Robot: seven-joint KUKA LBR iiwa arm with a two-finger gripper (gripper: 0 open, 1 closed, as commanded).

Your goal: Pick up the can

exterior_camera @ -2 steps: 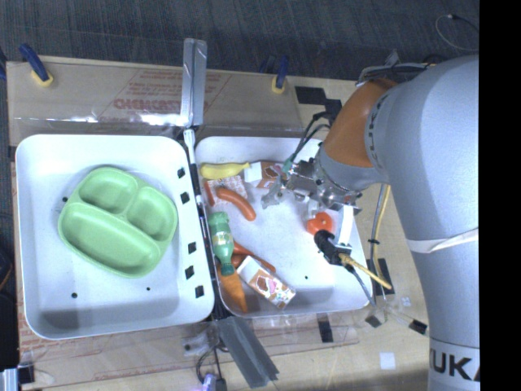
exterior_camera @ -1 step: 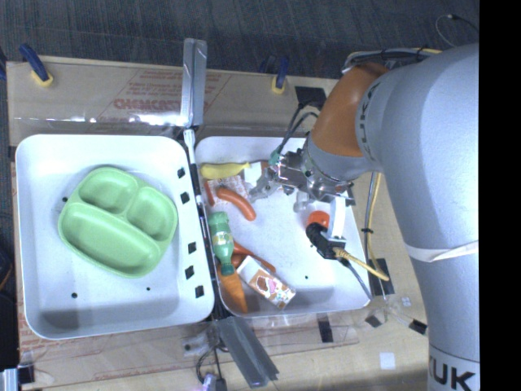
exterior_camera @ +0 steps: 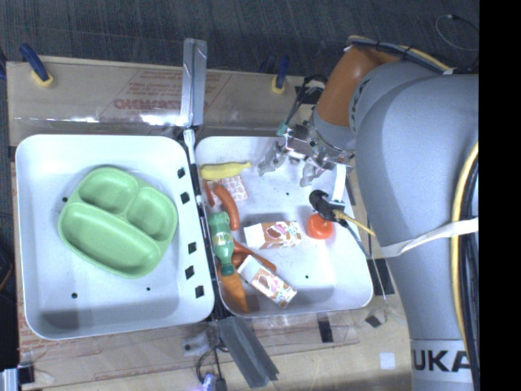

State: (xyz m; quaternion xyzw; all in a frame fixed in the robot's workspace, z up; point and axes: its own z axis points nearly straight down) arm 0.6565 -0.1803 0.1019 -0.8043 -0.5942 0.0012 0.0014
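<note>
Camera view. Two shallow white bins sit side by side on the bench. The left bin (exterior_camera: pixel 32 218) holds a green divided plate (exterior_camera: pixel 118 220). The right bin (exterior_camera: pixel 350 287) holds a banana (exterior_camera: pixel 225 170) near its far left corner, a green bottle (exterior_camera: pixel 220 235) lying along its left wall, an orange carrot-like piece (exterior_camera: pixel 234 293) at the near left corner, two small printed cartons (exterior_camera: pixel 274 235) (exterior_camera: pixel 271 287) whose lettering is too small to read, and a red-orange item (exterior_camera: pixel 321 227) with a dark top near the right wall. No item here can be told for certain as the can. The gripper (exterior_camera: pixel 291 164) hangs over the far part of the right bin, its fingers (exterior_camera: pixel 270 163) spread apart with nothing between them. The grey arm (exterior_camera: pixel 415 177) enters from the right; the letters "UKA" are readable low on its base. Faint red printing on the sheet (exterior_camera: pixel 146 92) behind the bins is illegible.
</note>
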